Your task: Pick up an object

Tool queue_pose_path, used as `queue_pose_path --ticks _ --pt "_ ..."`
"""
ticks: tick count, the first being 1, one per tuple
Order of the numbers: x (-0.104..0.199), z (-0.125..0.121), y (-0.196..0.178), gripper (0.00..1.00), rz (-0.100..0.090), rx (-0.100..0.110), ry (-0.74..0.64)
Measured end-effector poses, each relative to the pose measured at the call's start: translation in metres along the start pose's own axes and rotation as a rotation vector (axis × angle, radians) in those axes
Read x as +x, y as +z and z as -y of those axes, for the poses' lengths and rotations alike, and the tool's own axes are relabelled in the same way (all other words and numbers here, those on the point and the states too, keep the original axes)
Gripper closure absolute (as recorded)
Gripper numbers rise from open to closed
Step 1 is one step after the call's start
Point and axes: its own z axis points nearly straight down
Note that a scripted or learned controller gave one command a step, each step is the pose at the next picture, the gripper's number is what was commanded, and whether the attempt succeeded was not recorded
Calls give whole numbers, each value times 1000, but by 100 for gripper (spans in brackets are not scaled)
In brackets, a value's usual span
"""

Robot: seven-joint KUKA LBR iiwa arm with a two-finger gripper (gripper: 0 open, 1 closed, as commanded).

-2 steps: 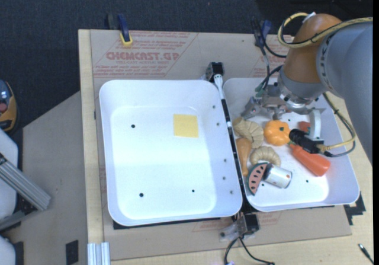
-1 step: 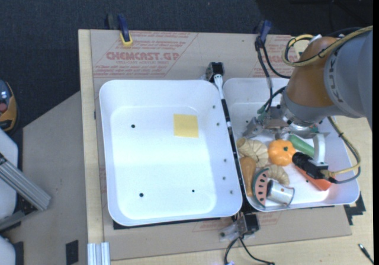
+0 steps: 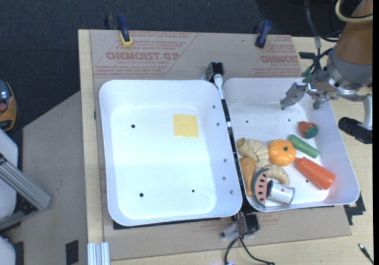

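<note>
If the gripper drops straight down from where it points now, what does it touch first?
Most likely the bare floor of the right bin. The gripper hangs over the bin's upper part, with the small red and green toy a little below it in the view, apparently off that line. One slanted view leaves depth uncertain.

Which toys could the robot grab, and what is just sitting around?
Could be grabbed: yellow square, toy pumpkin, toy carrot, green vegetable, croissant, metal cup; gripper above them.

Just there: blue clamps, cardboard sheet.
</note>
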Motion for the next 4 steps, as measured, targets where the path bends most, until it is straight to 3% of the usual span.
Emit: queue_pose_path --ticks 1,2,3,4 --pt "-54 -60 105 0 -23 20 -4" --pt "-54 -59 94 100 -9 13 -8" --pt "-63 -33 -119 100 1 -7 -4" --pt "-61 -63 -165 100 -3 3 -6"
